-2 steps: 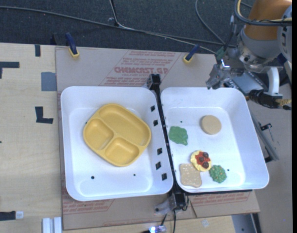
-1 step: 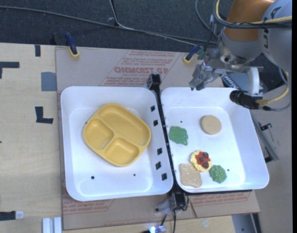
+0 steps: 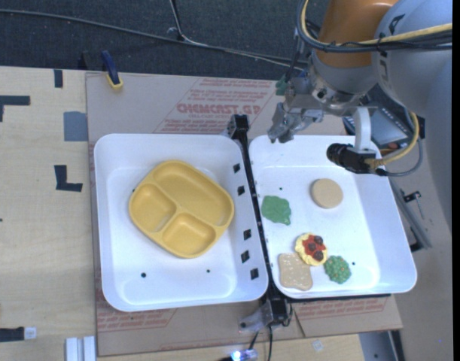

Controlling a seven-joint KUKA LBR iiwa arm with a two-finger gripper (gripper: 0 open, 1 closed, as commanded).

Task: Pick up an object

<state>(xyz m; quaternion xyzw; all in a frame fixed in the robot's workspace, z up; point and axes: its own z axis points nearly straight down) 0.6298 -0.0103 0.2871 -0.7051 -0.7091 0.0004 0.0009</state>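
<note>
My gripper (image 3: 281, 132) hangs above the far left corner of the right bin (image 3: 380, 201), with nothing seen between its fingers. In that bin lie a round tan cookie (image 3: 327, 193), a green leafy piece (image 3: 276, 209), a yellow piece with red and dark topping (image 3: 312, 249), a beige cracker-like slab (image 3: 294, 272) and a small green broccoli floret (image 3: 337, 268). All these items sit below and to the near side of the gripper, apart from it. The grey arm with its orange band (image 3: 357, 13) comes in from the upper right.
The left bin (image 3: 117, 201) holds a yellow divided plate (image 3: 181, 207). A black divider with clips (image 3: 246, 201) runs between the two bins. A black cable part (image 3: 350, 158) hangs over the right bin's far edge. Cardboard lies under both bins.
</note>
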